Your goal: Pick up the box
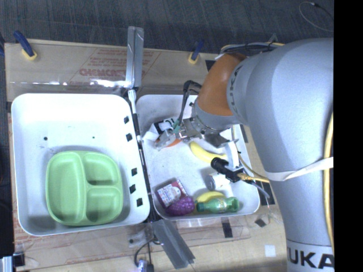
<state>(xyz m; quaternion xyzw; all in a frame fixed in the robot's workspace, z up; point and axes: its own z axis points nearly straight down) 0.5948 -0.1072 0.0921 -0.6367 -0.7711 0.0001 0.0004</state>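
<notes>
Box, small, flat and red, is seen in the right white bin, beside bumpy purple grapes. Gripper is lowered farther back. A smooth green tray is seen left.

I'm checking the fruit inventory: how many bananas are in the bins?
2. One banana lies mid right bin, just below the gripper. A second, smaller banana sits near the front edge, above the green bottle. The arm may hide others.

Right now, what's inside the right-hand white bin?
The right bin holds a small box, purple grapes, two bananas, and a green bottle. The arm covers its upper right part.
</notes>
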